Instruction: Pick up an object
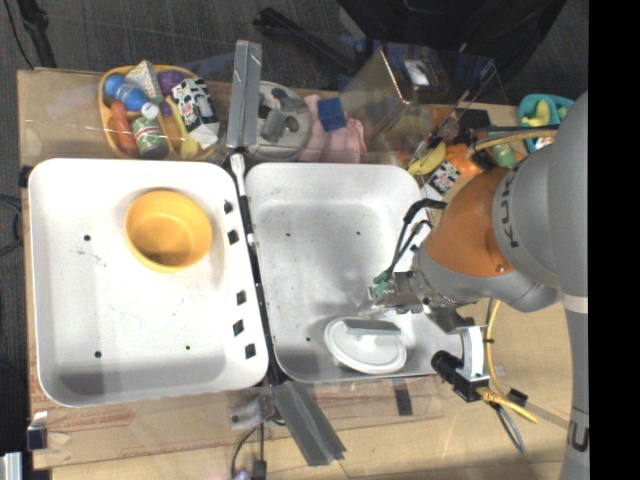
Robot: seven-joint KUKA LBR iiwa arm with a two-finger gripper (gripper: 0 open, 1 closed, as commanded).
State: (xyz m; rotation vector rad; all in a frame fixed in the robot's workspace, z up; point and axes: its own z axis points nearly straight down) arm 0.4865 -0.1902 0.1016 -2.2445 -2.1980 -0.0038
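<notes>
A yellow bowl (168,228) sits upright in the left bin (60,298), toward its back. A small white bowl (366,348) lies at the front of the right bin (320,218), near the front wall. My gripper (385,306) is low in the right bin, right at the white bowl's back rim, and seems to touch it. The grey arm with its orange band (470,238) comes in from the right and covers that bin's right side.
Behind the bins stands a yellow basket (150,108) of small toys and bottles, and beside it a grey object, a blue block and pink cloth. More toys lie at the back right. A metal divider (245,258) separates the bins.
</notes>
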